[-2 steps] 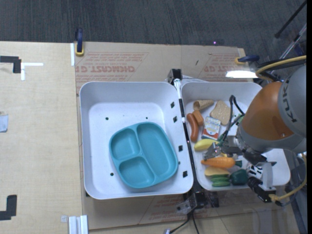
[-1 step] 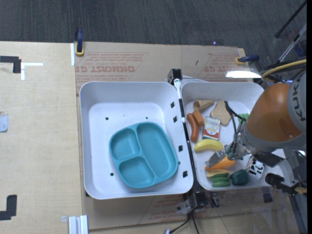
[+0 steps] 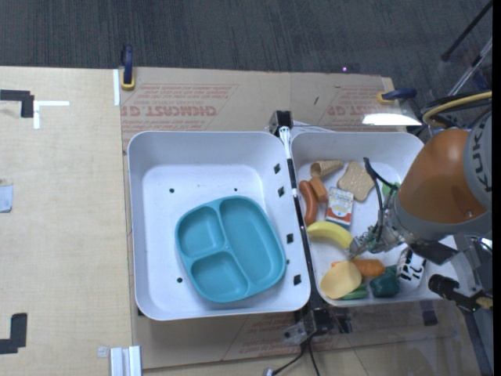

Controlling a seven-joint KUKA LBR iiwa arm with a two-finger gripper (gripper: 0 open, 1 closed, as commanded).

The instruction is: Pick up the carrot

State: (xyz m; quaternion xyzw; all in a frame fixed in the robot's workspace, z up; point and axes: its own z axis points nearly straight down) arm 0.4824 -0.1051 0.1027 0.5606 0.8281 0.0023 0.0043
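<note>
The carrot (image 3: 369, 268) is a short orange piece lying near the front of the right bin (image 3: 407, 141), between a yellow wedge (image 3: 340, 280) and a teal piece (image 3: 384, 286). My gripper (image 3: 366, 244) hangs low just behind the carrot, between it and the banana (image 3: 329, 233). The view shows nothing held in it. The grey arm with its orange band (image 3: 440, 188) covers the bin's right side.
The right bin also holds a red sausage (image 3: 311, 198), a bread slice (image 3: 356, 180), a tan cone (image 3: 327, 168), a small carton (image 3: 340, 204), a green piece (image 3: 356, 294) and a black-and-white item (image 3: 409, 269). The left bin (image 3: 156, 210) holds a blue divided plate (image 3: 228, 247).
</note>
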